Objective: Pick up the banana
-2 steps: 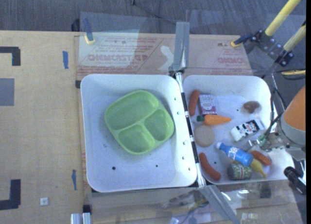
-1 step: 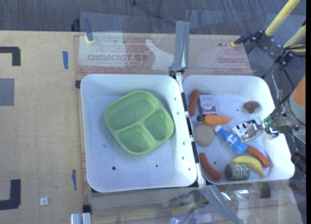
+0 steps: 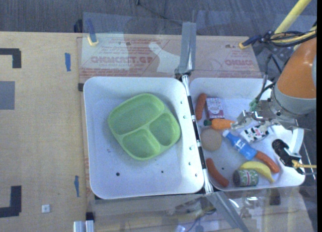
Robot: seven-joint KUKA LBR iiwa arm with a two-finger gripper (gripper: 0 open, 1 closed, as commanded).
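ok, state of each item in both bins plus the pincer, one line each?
banana: lying in right bin, not gripped
green can: on its side, against banana
blue bottle: lying flat
carrot: lying flat
small carton: lying flat
green tray: upright in left bin
pincer: above right bin, away from banana

A green divided plate is seen in the left white bin. To its right, in the right bin, a blue bottle, a carrot, a small red-and-white carton, two sausages, a tan round cookie and a green can are found, the can lying farthest from the plate.
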